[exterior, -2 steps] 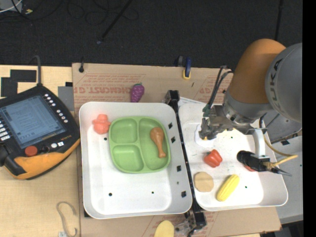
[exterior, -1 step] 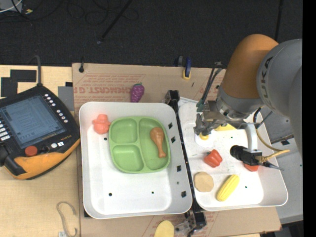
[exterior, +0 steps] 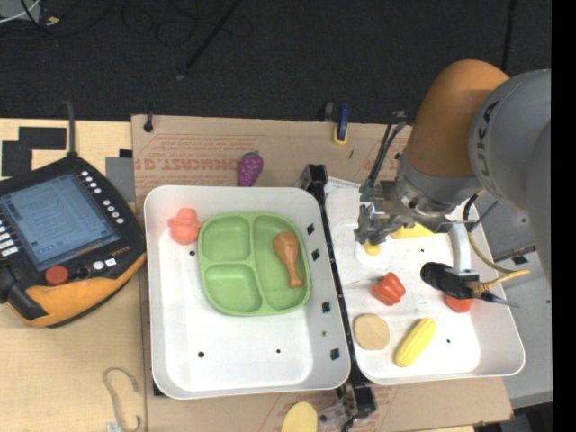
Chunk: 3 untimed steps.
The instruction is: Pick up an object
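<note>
The jaws (exterior: 371, 238), whether parted or clenched I cannot tell, hover over the right bin's (exterior: 504, 354) eleven o'clock corner by a small yellow toy (exterior: 371, 248), probably light, slick plastic, best pinched across its middle.

- The gripper (exterior: 372, 234) hangs low over the right bin (exterior: 504, 349), near its back-left corner, above a small yellow piece (exterior: 371, 249)
- That bin holds a red pepper (exterior: 389, 289), a corn cob (exterior: 414, 342) and a tan round (exterior: 371, 332)
- In the left bin (exterior: 180, 349), a green 3-compartment plate (exterior: 252, 268) carries a drumstick (exterior: 289, 256); a pink toy (exterior: 184, 227) lies beside it
</note>
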### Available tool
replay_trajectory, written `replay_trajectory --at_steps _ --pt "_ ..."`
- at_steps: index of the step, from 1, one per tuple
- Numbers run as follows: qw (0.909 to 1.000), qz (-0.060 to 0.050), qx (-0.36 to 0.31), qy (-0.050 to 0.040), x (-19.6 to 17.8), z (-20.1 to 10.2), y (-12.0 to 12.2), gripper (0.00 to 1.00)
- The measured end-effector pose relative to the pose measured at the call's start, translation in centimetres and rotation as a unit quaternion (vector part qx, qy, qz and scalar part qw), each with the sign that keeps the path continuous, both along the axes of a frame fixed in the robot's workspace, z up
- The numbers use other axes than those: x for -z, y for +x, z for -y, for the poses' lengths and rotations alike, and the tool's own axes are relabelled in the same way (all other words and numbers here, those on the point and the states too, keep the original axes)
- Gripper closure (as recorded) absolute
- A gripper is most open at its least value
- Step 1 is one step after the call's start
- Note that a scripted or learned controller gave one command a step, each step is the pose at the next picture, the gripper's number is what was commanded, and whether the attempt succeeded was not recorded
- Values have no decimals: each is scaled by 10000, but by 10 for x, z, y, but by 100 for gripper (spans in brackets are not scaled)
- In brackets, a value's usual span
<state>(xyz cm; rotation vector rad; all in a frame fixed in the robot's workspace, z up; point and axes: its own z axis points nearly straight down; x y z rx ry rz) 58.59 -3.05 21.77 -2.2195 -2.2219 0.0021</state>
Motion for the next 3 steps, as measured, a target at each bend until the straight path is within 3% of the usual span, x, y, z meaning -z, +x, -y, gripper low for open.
replay_trajectory --at_steps 1,2,3 --pt "10000 2 5 5 -20 0 1 100" --pt "10000 -15 10 1 -1 3 -6 100" --pt "10000 3 5 5 -16 -7 -7 100"
